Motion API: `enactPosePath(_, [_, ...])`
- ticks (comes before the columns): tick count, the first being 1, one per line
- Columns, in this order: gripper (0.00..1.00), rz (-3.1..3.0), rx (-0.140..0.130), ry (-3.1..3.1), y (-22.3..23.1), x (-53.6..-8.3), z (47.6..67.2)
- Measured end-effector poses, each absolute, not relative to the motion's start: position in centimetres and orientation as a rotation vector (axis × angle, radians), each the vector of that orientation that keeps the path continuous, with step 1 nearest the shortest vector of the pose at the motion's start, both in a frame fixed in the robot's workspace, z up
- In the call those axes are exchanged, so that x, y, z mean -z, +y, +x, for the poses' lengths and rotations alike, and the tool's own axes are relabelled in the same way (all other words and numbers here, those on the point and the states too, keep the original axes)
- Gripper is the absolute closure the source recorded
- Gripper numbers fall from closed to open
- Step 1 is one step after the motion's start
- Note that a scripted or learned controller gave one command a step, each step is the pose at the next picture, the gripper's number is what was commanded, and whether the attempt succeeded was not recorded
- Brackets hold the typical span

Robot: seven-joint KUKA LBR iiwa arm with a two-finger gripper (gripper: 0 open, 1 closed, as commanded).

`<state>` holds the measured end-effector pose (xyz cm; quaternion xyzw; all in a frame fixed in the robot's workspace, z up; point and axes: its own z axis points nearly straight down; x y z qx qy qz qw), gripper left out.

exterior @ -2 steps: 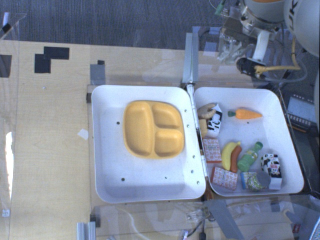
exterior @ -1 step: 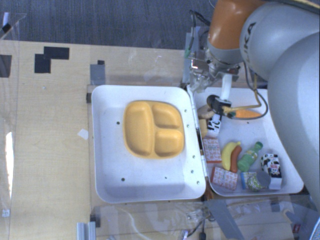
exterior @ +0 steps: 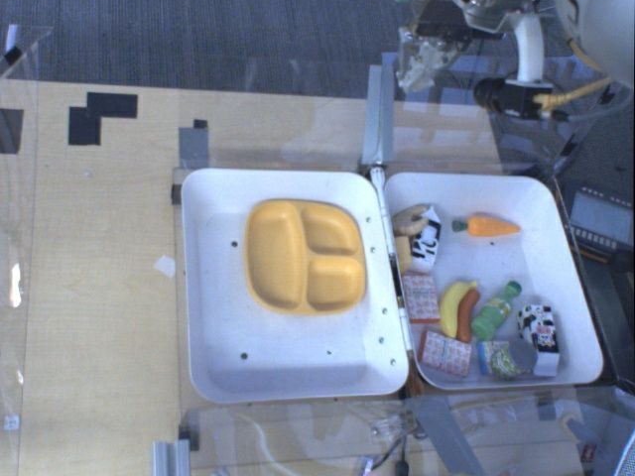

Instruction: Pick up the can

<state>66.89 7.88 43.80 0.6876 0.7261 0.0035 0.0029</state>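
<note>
So you've got the pale wooden bench [exterior: 99, 266] with 2 shallow white plastic bins sitting side by side on it. The left bin [exterior: 213, 365] holds just a big yellow 3-compartment plastic tray [exterior: 303, 256], roughly in the middle. The right bin [exterior: 541, 206] has all the small stuff: an orange toy carrot [exterior: 491, 227] near the back, a black-and-white carton [exterior: 425, 241] by the left wall, a yellow banana [exterior: 454, 305] with a red sausage [exterior: 468, 313] touching it, a green bottle [exterior: 494, 312] just beside those, a cow-print little box [exterior: 537, 326] on the right, and 2 red patterned packets [exterior: 421, 297] along the left side. The can [exterior: 507, 360], a small tin lying tilted with its greenish-grey end showing, is at the bin's front edge just below the bottle. The grey arm's gripper [exterior: 417, 67] hangs high up past the bins' back edge, well apart from everything; can't tell how its fingers stand.
</note>
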Motion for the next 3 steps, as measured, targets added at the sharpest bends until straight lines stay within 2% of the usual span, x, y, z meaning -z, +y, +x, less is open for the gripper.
enactPosePath(1, [1.00, 2.203, -0.004, 2.237, 6.4, -28.4, 65.6])
enactPosePath(2, [1.00, 2.205, -0.003, 2.236, 5.0, -18.5, 66.9])
enactPosePath(3, [1.00, 1.825, -0.008, 2.548, 2.8, -38.7, 66.9])
